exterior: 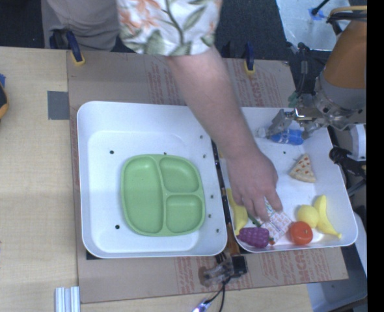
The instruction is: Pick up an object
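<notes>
We see gripper point(284, 123) at right bin point(343, 194) far edge over blue object point(289, 136); finger state unclear; person's hand point(254, 184) crowds near corner.

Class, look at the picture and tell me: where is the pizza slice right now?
The pizza slice lies in the right bin, towards its right side, below the tool and the blue object, and above the lemon and banana.

Looks like a robotics lab: clamps point(73, 47) pinning cardboard point(146, 77) to a wooden bench point(23, 194), toy food beside the green divided plate point(162, 194), robot arm point(345, 57) right of it.
</notes>
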`<control>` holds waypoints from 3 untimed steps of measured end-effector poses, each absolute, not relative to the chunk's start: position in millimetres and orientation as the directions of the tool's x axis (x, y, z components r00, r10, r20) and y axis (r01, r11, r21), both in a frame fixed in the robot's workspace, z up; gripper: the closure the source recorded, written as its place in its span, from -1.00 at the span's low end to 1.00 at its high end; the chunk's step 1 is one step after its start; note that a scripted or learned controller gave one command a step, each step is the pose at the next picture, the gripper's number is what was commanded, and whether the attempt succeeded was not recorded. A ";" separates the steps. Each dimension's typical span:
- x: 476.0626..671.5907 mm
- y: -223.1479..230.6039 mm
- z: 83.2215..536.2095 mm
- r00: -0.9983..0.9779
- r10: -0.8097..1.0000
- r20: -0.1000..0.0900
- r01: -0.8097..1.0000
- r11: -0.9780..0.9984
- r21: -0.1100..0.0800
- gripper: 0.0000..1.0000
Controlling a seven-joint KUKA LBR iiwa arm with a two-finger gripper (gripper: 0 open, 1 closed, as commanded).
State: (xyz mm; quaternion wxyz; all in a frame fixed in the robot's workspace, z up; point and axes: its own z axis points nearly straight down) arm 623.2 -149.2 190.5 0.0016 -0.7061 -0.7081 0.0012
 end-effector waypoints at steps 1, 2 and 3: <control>571.2 -138.1 102.9 -0.005 1.000 0.000 1.000 0.005 -0.003 -1.00; 626.1 -149.0 96.5 -0.005 1.000 0.000 1.000 0.005 0.004 -1.00; 647.9 -212.8 201.3 -0.003 1.000 -0.002 1.000 0.003 0.001 -1.00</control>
